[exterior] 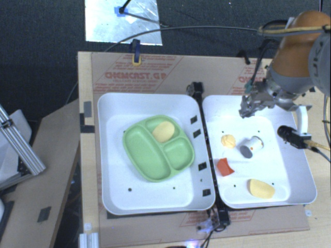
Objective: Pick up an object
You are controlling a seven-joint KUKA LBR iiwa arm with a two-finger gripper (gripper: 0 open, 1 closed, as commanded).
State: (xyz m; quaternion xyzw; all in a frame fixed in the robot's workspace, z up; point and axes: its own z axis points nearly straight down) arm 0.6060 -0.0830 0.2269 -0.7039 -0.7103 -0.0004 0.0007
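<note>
A pale yellow wedge [261,188] lies nearest the lens, well below the claw [249,109], which hangs over the right bin [305,175] near its far rim; whether its tips are spread or pressed together I cannot tell. Below it sit a small yellow ball [228,140], a grey-and-white cylinder [250,146] and a red block [224,166]. This looks like the approach step: next it must pick a target, perhaps the ball, and descend squarely over it.

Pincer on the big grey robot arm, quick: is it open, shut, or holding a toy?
Pincer: cannot be told from the camera view; it hangs over the right shallow white bin, nothing seen in it.
</note>
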